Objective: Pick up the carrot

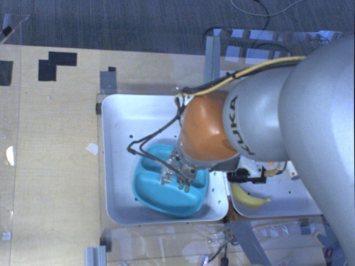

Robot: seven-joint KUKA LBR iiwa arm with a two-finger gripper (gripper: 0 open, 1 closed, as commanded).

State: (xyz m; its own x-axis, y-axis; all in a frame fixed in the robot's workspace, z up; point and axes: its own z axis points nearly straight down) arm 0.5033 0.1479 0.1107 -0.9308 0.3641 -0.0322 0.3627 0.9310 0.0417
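My gripper (176,179) hangs low inside the left white bin (119,126), directly over a turquoise heart-shaped dish (151,192) that lies in the bin's front half. The gripper's metal tip is at or just above the dish's upper surface. The orange wrist band (202,129) and the grey arm cover the right part of this bin and whatever lies beneath them.
A yellow banana (249,197) lies at the front left of the right bin (297,205), close to the wall between the two bins. A black cable (147,140) loops from the wrist over the left bin. The wooden bench (50,148) stretches to the left.
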